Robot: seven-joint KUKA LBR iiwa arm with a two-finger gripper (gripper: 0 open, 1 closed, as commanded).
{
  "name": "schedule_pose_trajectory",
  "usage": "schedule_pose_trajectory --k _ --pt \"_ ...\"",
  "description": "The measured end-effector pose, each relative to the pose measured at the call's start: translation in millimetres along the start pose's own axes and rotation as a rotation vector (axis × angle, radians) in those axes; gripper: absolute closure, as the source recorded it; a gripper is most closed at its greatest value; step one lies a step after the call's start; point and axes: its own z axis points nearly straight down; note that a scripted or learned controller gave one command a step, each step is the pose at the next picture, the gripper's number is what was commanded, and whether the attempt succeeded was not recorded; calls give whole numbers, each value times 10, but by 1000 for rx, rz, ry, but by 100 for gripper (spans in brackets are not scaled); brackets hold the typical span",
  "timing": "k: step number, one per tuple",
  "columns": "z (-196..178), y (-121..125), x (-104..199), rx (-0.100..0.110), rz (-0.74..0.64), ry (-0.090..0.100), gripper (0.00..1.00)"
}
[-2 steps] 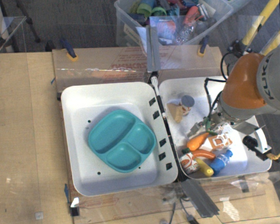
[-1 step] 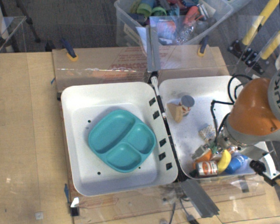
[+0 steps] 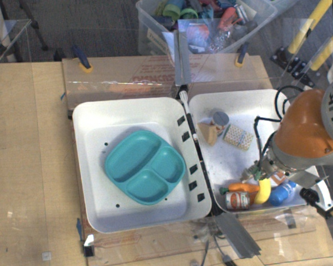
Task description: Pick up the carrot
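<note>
Fingers are too small & dark to read under the wrist, so I can't tell if they are spread, pressed shut or pinching. The gripper (image 3: 261,173) hangs low at the front of the right bin (image 3: 248,100), just beside the carrot (image 3: 243,187). The arm's fat orange band (image 3: 305,129) is round & shiny above it.

The carrot is a short orange stick w/ a smooth look. It lies flat near the front wall of the right bin, in a row of toys. A red can (image 3: 239,200) w/ a white label lies in front of it, touching or nearly so. A bent yellow banana (image 3: 263,191) is on its right, then a smooth blue bottle (image 3: 282,193).

Farther back in that bin are a round grey-blue cup (image 3: 220,119), a tan wedge (image 3: 211,134) & a flat square thing w/ dots (image 3: 237,136).

The left bin (image 3: 90,161) is white w/ round corners. A teal plate (image 3: 145,167) sits in it, smooth plastic, w/ 3 dips.

Both bins sit on a pale wood bench (image 3: 29,164).
</note>
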Motion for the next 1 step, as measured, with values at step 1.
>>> schedule_pose_trajectory --k 1 --pt "-24 5 -38 -4 3 -9 0"
